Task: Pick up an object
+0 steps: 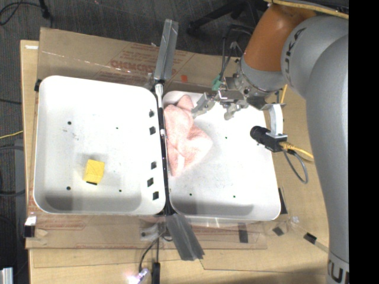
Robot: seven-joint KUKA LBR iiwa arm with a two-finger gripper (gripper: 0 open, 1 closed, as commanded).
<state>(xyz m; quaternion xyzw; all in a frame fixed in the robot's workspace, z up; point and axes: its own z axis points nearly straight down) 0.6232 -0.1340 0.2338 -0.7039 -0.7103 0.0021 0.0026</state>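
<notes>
A yellow sponge block [93,171] lies in the left bin [53,99]. In the right bin [249,176], a pink cloth [183,138] is bunched against the left wall. The gripper [214,106] hovers just beside the cloth's upper right edge, fingers spread apart and grasping nothing.

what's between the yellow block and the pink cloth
In the camera view, the divider where the two bins meet; the yellow block sits in the left bin, the pink cloth in the right bin.
</notes>
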